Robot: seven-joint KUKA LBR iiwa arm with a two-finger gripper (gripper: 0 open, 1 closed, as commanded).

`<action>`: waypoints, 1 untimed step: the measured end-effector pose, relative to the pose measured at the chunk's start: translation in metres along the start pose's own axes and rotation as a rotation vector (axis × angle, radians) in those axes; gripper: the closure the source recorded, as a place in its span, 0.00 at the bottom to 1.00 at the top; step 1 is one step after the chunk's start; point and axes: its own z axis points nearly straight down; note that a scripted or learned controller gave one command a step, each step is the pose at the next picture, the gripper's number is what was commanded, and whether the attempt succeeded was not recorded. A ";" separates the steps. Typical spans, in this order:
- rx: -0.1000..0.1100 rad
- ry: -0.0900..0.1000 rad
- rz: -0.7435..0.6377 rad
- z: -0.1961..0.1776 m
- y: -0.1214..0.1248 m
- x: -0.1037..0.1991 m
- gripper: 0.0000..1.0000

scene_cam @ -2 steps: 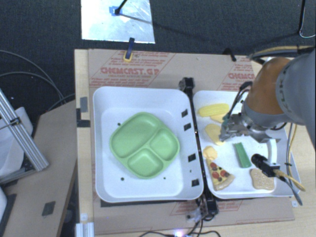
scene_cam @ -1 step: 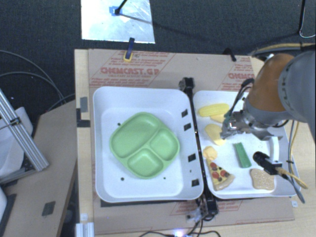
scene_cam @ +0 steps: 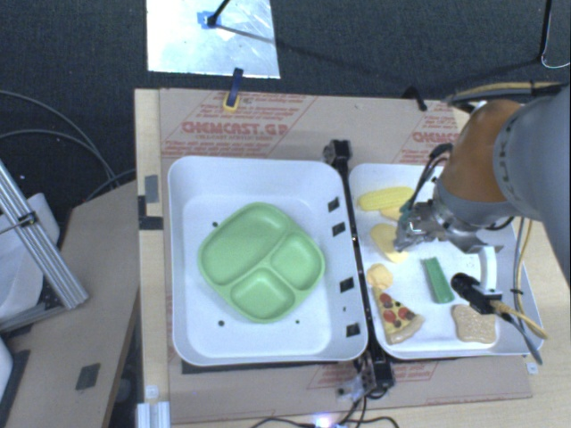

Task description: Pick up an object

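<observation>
Hovering over pale yellow flat toy-food piece (scene_cam: 384, 238) by left edge of right shallow white bin (scene_cam: 415, 280): two-finger gripper (scene_cam: 404, 236). Approach step. Claw state: cannot tell. Your next move: descend, close.

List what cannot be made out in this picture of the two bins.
Right bin, camera view: its far right corner is hidden under the arm.
Pale yellow piece: partly covered by the gripper; its full shape, and whether it is touched, cannot be told.
Arm: cut off by the view's right edge.
Small piece above the pizza slice: too small to identify.
</observation>
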 end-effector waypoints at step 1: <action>-0.003 0.000 -0.003 -0.012 0.001 0.000 1.00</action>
